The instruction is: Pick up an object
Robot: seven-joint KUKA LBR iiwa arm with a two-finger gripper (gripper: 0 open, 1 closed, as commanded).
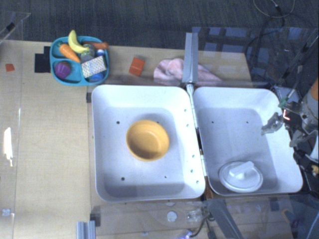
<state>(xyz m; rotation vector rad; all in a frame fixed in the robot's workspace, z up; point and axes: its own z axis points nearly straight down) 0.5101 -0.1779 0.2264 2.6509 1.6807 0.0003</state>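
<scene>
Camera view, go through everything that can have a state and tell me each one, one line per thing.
Yellow bowl: upright, mouth up, in the left bin.
White lid: lying flat in the right bin, near its front wall.
Gripper: over the right bin's right side, holding nothing visible.
Blue tray: on the bench, filled with toy food.
Pink cloth: crumpled behind the bins.
Orange block: resting on the bench.
</scene>
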